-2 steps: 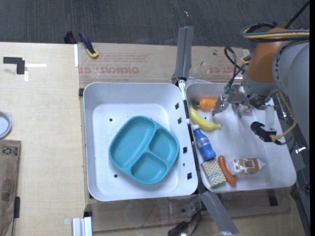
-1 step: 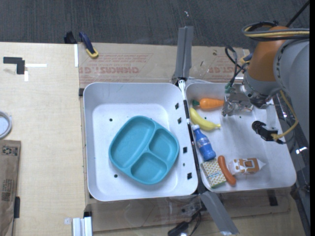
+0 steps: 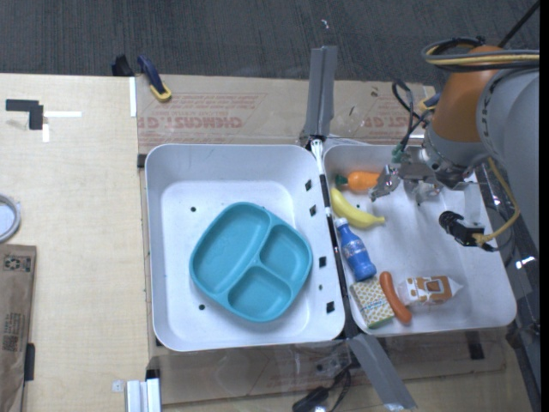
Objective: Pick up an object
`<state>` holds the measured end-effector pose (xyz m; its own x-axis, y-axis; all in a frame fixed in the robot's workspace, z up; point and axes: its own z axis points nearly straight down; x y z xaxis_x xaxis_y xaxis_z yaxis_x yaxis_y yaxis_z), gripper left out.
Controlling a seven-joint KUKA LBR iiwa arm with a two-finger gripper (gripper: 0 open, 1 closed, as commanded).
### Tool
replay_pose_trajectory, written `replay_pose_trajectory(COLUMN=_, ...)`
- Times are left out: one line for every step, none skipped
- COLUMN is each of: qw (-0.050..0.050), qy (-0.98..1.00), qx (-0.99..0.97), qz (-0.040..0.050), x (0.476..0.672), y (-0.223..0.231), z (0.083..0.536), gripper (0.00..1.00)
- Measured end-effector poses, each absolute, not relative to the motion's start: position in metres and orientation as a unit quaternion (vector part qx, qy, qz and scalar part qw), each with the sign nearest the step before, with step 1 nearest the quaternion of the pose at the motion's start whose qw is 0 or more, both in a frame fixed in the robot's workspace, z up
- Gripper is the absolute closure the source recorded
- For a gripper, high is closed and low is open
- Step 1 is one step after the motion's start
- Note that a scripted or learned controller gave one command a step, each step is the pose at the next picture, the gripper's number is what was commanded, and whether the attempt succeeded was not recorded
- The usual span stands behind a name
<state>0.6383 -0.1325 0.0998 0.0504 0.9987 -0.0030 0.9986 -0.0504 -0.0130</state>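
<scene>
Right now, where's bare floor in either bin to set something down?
Left bin: bare strips around the plate, widest along the far wall and left side. Right bin: bare patch mid-floor between the bottle, the carton and the gripper. Crowded along its left wall: carrot, banana, bottle, sausage.

Turquoise divided plate [image 3: 250, 263] in the white left bin [image 3: 163, 256], yellow banana [image 3: 356, 212], orange carrot [image 3: 364, 179], blue bottle [image 3: 355, 252] with white cap, red-orange sausage [image 3: 395, 297], speckled tan sponge [image 3: 371, 304], white right bin [image 3: 480, 303]

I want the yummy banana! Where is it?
The banana lies in the right bin, near its left wall, between the carrot above and the blue bottle below.
</scene>
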Motion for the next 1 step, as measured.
replay_pose_trajectory(qw=0.001, qy=-0.696, qx=-0.718, qz=0.0021, x=0.6579, y=-0.0912, z=0.1884, gripper=0.00)
